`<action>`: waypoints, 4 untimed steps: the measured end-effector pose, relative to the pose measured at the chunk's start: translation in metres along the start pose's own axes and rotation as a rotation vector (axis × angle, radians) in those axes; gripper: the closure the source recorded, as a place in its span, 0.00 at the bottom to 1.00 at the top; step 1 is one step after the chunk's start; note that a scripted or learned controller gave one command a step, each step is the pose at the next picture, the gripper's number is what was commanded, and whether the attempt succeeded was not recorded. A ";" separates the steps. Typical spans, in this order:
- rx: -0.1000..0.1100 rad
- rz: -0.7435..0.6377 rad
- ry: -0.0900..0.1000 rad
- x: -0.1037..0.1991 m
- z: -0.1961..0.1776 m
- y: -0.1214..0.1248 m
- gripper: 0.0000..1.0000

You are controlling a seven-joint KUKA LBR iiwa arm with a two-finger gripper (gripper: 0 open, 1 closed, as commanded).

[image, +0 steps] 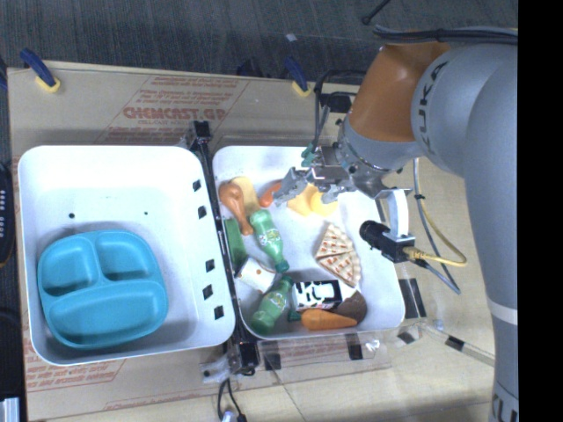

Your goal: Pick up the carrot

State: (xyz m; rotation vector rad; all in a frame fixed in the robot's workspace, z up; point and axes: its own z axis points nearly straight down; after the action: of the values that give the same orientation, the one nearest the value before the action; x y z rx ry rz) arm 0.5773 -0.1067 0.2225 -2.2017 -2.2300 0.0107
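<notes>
While the carrot (329,320) lies untouched at the near edge of the right bin (387,299), beside a green bottle (274,303), the claw (299,183) hovers far end; finger state indeterminable. Grasp not begun.

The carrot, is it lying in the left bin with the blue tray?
No, the carrot lies at the near edge of the right bin, while the blue tray sits in the left bin.

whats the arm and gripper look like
The arm is bulky grey with an orange band above the wrist and dark lettering on its side. The gripper is a small metallic assembly. Black and yellow cables trail beside it.
</notes>
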 end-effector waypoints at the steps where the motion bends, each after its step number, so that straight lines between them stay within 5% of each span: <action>1: 0.006 0.141 -0.001 0.004 0.086 0.044 0.00; 2: -0.001 0.428 -0.003 0.014 0.131 0.062 0.00; 3: -0.007 0.583 0.001 0.080 0.026 0.049 0.00; 4: -0.005 0.399 -0.001 0.074 0.030 0.055 0.00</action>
State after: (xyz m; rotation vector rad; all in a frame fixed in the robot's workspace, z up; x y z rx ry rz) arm 0.6313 -0.0318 0.1917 -2.6043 -1.7527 0.0082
